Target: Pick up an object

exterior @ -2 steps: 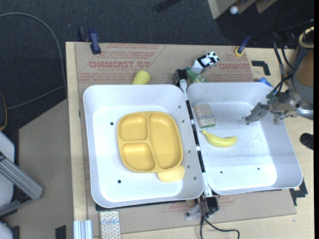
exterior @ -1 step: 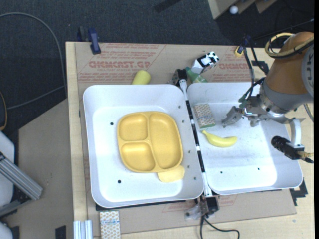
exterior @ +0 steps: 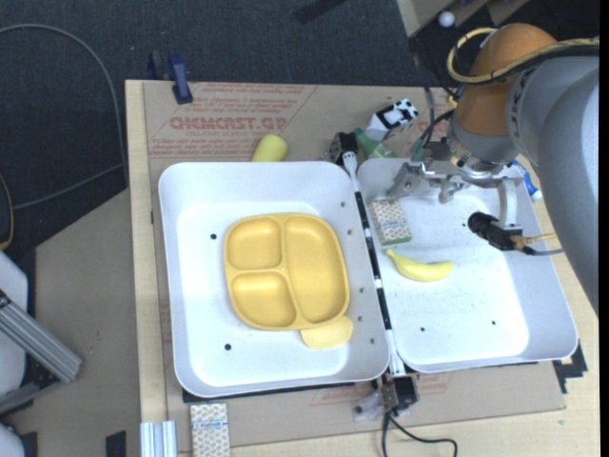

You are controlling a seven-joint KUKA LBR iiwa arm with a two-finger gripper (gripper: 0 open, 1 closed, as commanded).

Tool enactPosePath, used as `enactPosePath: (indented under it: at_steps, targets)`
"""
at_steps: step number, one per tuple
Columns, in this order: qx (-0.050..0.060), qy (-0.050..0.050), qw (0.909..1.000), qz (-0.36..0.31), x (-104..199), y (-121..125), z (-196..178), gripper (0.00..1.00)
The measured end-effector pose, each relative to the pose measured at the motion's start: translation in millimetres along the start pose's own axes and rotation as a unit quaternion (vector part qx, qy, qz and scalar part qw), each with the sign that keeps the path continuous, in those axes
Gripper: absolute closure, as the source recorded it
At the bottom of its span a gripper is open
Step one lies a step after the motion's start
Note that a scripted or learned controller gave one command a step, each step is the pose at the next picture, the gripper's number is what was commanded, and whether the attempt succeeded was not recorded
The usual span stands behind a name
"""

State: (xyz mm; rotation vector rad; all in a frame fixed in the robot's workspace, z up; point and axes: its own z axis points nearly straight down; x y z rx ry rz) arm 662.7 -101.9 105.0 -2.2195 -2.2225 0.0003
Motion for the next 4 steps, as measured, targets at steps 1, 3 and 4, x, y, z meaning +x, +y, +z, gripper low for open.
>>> enactPosePath:
  at_steps: [1, 3, 4]
  targets:
    - [-0.006, 0.000, 1.0000, 0.001, 10, -60, 15, 0.00]
    - [-0.006, 0.000, 1.0000, 0.001, -24, -133, 6, 1.00]
    - [-0.001, 0.001, 1.0000, -0.001, 65, -97, -80, 1.00]
